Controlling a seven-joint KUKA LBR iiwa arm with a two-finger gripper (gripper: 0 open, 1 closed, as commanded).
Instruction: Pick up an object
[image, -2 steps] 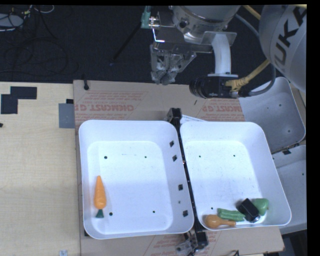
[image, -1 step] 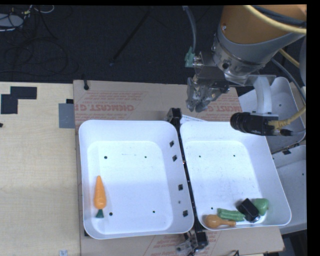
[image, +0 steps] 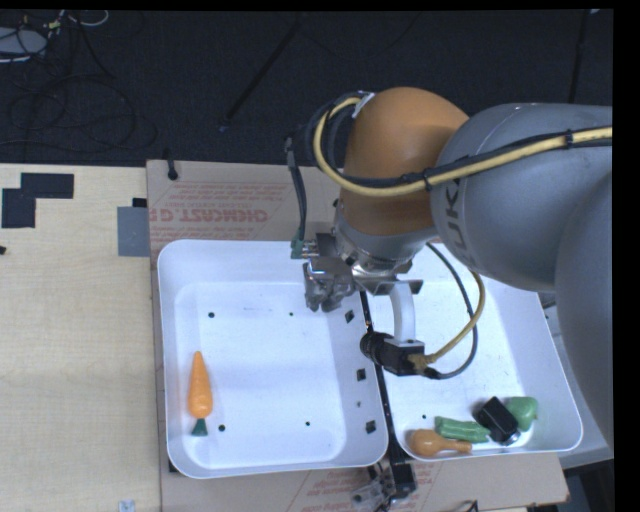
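In the camera view the end effector (image: 322, 290) hangs over the left bin (image: 250, 455) near its back right corner; I cannot tell its state. The carrot (image: 200, 385) lies well apart by the front left corner, tip toward the back, long axis front-to-back. A descent here would likely close on bare plastic, and a grasp along that axis could slip.

Orange carrot (image: 200, 385), white bins (image: 250, 455), green toy (image: 523, 408), black block (image: 496, 419).

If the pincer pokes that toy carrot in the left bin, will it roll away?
Probably a little. The toy carrot looks round and tapered, so a sideways nudge would likely swing it in a curve, not straight. It looks like smooth plastic, so it may be light and slide on the left bin's slick white floor. It seems stiff, not floppy.
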